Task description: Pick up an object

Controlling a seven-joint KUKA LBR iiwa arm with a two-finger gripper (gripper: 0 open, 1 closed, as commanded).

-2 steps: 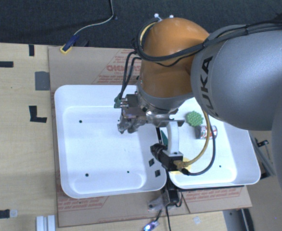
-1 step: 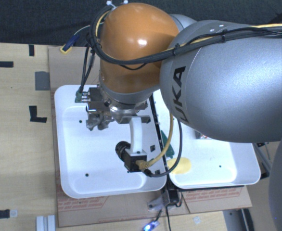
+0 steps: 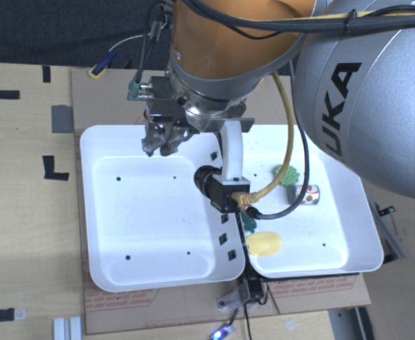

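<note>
My gripper [image 3: 162,142] hangs over the far edge of the left bin [image 3: 151,222], near its back rim. Nothing shows beneath it but white bin floor. In the right bin [image 3: 328,257] lie a yellow rounded object [image 3: 264,244] at the front left, a green object [image 3: 290,176] further back, and a small red and white object [image 3: 311,195] beside it. A small teal piece [image 3: 248,222] sits by the divider between the bins, partly behind a cable. The arm's large orange and grey body hides the back of the right bin.
A black camera-like block [image 3: 211,184] and a yellow cable [image 3: 287,154] hang from the wrist over the bins' shared wall. The bins rest on brown cardboard [image 3: 80,112] on a tan bench with black marks.
</note>
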